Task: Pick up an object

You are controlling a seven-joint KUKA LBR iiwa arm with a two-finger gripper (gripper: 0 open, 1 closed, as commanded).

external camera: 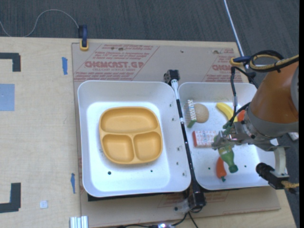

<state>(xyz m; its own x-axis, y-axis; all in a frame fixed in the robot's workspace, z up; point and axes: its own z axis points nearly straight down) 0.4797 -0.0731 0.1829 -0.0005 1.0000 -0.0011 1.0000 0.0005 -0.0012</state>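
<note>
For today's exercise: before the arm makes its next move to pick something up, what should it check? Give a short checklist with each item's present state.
1. Objects available in right bin: ok; banana, carrot, green bottle, red-and-white packet.
2. Gripper over right bin: ok.
3. Gripper near green bottle: ok.
4. Object between its fingers: cannot tell.
5. Divided yellow plate lies in left bin, away from the arm: ok.

Pale wood surface [38,141] with blue tape marks [64,65], dark grey carpet floor [142,8] beyond, thin white cable [47,14] looping across.
</note>
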